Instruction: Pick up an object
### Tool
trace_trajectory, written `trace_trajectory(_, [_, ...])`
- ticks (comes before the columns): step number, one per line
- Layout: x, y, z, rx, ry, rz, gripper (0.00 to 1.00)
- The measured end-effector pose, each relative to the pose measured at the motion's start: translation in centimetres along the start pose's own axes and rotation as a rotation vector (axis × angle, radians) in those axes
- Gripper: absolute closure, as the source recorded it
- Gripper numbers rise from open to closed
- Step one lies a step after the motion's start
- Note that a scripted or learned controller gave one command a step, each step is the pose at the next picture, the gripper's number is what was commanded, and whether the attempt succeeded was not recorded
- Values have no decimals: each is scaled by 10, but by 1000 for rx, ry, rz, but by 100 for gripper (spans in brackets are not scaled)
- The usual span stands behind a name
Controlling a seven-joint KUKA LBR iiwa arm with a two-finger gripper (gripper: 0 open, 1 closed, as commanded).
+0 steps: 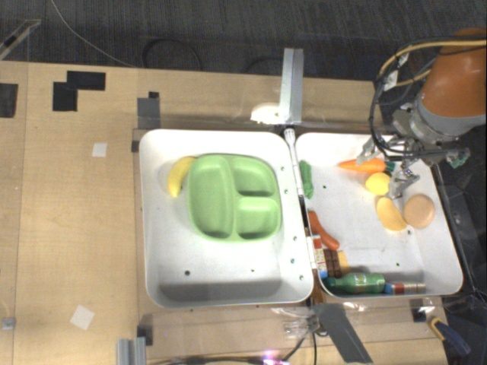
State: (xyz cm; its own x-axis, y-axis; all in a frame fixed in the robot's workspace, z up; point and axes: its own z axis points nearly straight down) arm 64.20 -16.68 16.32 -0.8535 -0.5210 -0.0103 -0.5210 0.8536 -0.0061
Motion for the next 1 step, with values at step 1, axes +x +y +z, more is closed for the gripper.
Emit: trace_trajectory(1, [21, -16, 73, 4, -3, 40, 0])
